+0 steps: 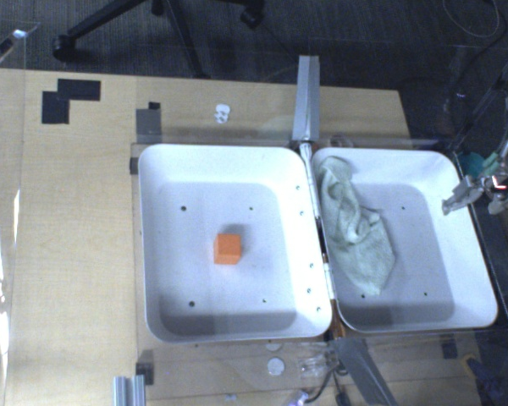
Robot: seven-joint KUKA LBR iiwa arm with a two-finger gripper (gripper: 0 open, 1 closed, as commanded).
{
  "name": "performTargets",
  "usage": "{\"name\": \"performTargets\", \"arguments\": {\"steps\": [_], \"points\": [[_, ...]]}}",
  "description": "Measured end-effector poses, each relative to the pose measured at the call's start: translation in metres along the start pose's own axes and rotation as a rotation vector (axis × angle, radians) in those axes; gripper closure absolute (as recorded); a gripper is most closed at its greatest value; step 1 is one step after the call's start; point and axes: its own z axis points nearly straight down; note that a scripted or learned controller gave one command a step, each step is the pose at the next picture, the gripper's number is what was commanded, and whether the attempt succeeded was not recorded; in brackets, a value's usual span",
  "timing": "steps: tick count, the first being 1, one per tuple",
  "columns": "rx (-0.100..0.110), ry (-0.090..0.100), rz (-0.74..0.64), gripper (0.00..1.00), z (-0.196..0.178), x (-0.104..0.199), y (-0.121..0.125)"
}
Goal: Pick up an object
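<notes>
Place: lab, robot test bench.
Bench: pale wood top, black tape marks stuck near its far left corner.
Bins: two shallow white bins, left and right, side by side, metal bracket at their joint.
Floor: dark carpet, office type.
Chair base: black, castored, beyond the bench.
Cables: loose loops on the floor, far right.
Screen: clear panel at bench's left edge.
</notes>
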Motion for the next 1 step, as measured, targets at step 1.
{"name": "performTargets", "arguments": {"steps": [1], "points": [[0.001,0.001,0.175,0.0,0.0802,-0.0018,0.0444]]}}
